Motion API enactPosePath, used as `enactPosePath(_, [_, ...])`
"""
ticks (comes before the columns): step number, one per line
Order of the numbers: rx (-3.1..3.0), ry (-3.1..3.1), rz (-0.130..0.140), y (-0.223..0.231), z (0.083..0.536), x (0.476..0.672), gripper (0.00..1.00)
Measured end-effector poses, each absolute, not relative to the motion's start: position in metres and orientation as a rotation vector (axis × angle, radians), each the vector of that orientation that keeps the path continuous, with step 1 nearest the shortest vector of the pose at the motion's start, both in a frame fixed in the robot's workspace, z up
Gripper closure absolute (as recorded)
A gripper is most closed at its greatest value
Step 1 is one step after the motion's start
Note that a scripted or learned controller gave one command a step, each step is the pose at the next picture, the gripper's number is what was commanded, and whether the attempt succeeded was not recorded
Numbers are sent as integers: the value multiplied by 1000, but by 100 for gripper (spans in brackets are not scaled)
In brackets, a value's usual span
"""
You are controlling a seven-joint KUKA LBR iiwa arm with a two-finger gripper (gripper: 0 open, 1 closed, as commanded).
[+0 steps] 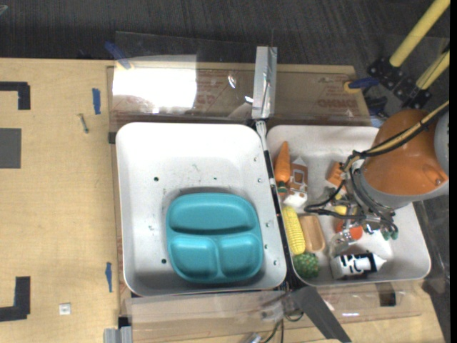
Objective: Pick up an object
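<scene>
The right bin [407,259] holds several toy foods. An orange carrot [283,161] lies along its left wall, with a small white and brown carton [298,180] beside it. Below them lie a yellow corn cob [293,229], a tan bread piece [313,233] and a green broccoli [307,264]. An orange piece [334,174] sits further right. My gripper [350,229] hangs low over the bin's middle, just right of the bread piece, with a small red-orange thing [355,231] right at its tip. The wrist hides what is under it.
The left bin [143,156] holds a teal divided plate [213,236] in its near half. A clear upright divider [263,84] stands behind the two bins. The orange wrist band [407,159] covers the right bin's far right part.
</scene>
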State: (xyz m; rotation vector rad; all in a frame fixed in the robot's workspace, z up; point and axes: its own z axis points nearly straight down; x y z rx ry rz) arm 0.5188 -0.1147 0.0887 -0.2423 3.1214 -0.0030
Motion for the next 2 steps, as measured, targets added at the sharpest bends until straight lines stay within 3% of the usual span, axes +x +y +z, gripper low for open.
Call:
enactPosePath(1, [-246,3118,-6,-114,100,521,100])
enactPosePath(2, [-106,3124,-6,-137,274,536,100])
